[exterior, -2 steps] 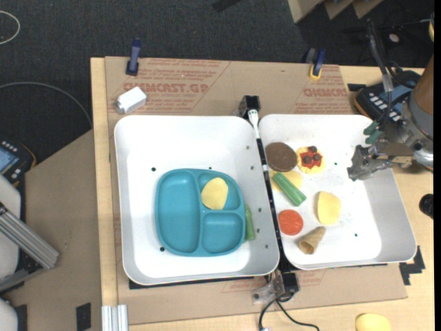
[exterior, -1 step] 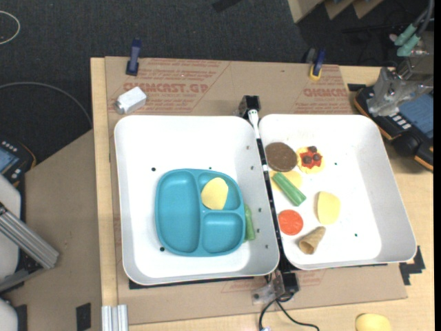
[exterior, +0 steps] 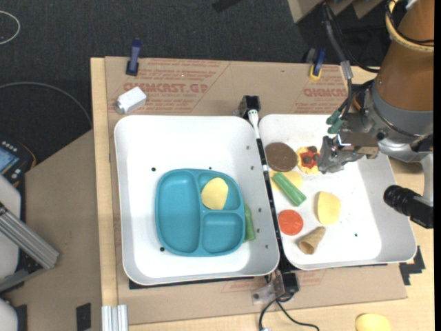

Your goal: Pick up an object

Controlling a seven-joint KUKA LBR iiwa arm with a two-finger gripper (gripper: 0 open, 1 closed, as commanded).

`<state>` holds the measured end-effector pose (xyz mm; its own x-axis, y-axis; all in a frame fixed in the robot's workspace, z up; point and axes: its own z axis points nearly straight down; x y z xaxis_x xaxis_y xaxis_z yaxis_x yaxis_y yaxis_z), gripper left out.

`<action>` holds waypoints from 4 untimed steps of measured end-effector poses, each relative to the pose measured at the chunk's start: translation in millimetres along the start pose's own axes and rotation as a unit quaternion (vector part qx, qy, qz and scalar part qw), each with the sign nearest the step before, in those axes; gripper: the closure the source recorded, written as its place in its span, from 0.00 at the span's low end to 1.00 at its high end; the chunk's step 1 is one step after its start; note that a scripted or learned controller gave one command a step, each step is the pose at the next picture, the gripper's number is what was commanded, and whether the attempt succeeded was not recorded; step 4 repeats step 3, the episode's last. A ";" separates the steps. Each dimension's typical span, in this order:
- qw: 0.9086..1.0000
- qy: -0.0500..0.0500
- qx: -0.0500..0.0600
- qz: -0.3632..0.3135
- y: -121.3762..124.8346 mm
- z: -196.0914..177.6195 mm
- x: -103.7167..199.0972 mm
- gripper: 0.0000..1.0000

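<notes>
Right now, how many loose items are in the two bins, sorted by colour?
Yellow: 3
Green: 2
Red: 2
Brown: 1
Tan: 1
Teal tray: 1
Total: 10

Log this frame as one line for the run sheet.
gripper: over right bin, above red-yellow toy | grasp: unconfirmed | left bin: blue tray with yellow piece

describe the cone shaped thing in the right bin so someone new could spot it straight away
Start at the right bin, the one the arm reaches into. Go to its near edge, where a small tan cone lies on its side, just below a red disc and a yellow piece. It is the only tan, tapered thing there; its neighbours are rounder and brightly coloured.
</notes>
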<state>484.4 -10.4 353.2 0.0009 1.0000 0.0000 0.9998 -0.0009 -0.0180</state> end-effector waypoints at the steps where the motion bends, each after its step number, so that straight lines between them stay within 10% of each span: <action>1: 1.000 0.001 -0.012 -0.003 -6.0 -58.9 43.1 1.00; 2: 1.000 -0.001 -0.001 0.002 37.8 88.3 8.9 1.00; 3: 1.000 0.001 -0.020 -0.002 12.7 -109.2 43.5 1.00; 4: 1.000 0.001 -0.020 -0.002 12.7 -109.2 43.5 1.00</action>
